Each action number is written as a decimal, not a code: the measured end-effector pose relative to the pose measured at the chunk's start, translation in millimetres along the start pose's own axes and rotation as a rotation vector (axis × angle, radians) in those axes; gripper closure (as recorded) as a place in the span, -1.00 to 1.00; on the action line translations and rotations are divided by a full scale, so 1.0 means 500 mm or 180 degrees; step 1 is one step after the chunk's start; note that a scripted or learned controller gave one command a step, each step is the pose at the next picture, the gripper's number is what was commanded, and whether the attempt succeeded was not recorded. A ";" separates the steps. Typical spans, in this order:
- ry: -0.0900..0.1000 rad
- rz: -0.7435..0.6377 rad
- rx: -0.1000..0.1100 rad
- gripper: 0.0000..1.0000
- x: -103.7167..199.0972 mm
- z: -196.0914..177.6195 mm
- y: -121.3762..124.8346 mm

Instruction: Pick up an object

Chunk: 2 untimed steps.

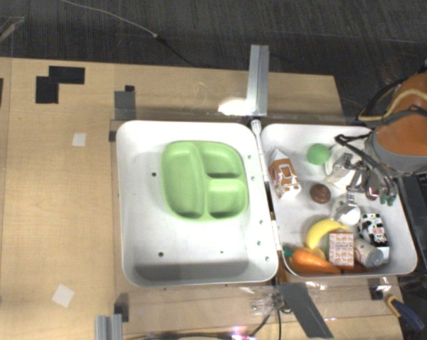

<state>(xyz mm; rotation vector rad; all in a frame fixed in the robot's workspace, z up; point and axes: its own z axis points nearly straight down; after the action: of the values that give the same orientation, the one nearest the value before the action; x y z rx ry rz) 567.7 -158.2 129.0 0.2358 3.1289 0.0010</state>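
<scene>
Camera view: gripper (355,179) hangs over the upper right part of the right bin (410,261), arm (411,129) coming in from the right with its orange band just behind the wrist. Can't tell how wide the gripper is or whether anything is in it; metal and cables clutter that spot.

Right bin contents, relative to the gripper: green ball (317,154) just up-left of it. Brown round piece (320,193) just left and slightly below. Small toy house (284,176), white with orange trim, further left near the bin's left wall. White cup-like piece (348,214) directly below. Black-and-white cow-print item (372,229) below, slightly right. Banana (322,231) below-left. Pink-red patterned box (341,248) further below, beside the banana. Carrot (314,261) at the bin's bottom edge, below-left. Grey can-like item (372,256) at bottom right; unclear what it is.

Left bin (139,204) sits well left of the gripper, touching the right bin's side. Green divided tray (203,179) lies in it, upper centre.
</scene>
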 end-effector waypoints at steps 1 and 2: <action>-0.0034 0.0187 0.0003 -1.00 0.052 0.023 0.001; -0.0066 0.0530 -0.0002 -1.00 0.166 0.051 0.106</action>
<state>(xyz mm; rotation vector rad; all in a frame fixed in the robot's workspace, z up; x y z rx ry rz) 493.5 -93.2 103.5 0.4918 3.0780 0.0001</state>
